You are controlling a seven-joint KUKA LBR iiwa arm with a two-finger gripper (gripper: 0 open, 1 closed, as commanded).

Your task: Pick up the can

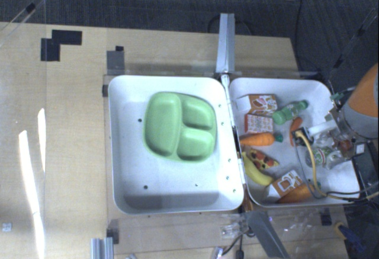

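My gripper (pixel 329 146) hangs low over the right side of the right bin (pixel 312 87), below the orange band of the arm (pixel 364 104). Right under it lies a small round, shiny object (pixel 318 156) that looks like the can; the gripper partly covers it. I cannot tell whether the gripper touches it. A yellow cable (pixel 310 163) loops past it across the bin floor.
The right bin also holds two small cartons (pixel 260 113), a green bottle (pixel 289 112), a carrot (pixel 258 140), a banana (pixel 256 169), another carton (pixel 288 181) and an orange piece (pixel 296 194). A green divided plate (pixel 179 125) lies in the left bin (pixel 127 151).
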